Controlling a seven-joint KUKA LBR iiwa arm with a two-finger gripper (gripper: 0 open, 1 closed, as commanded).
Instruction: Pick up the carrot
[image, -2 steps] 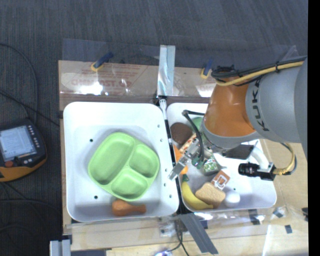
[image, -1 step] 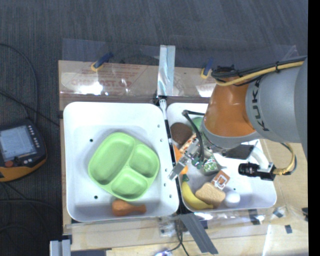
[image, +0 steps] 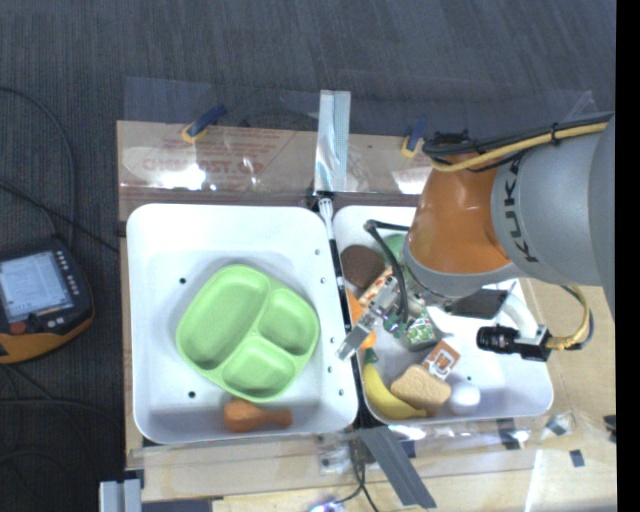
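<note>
The carrot (image: 257, 415), a short orange piece, lies flat at the front edge of the left bin (image: 160, 250), just below the green divided plate (image: 250, 330). My gripper (image: 364, 322) hangs low over the left side of the right bin (image: 530, 395), close to the wall between the two bins. It is up and to the right of the carrot, across that wall. The orange wrist band (image: 455, 225) and grey arm cover the back of the right bin. A small orange bit shows right by the gripper, and I cannot tell what it is.
In the right bin lie a brown round piece (image: 362, 264), a banana (image: 383, 395), a slice of bread (image: 420, 388), a white egg (image: 465, 398), a small carton (image: 440, 358) and a green packet (image: 420, 328). A pendant (image: 40, 300) lies off the bench at left.
</note>
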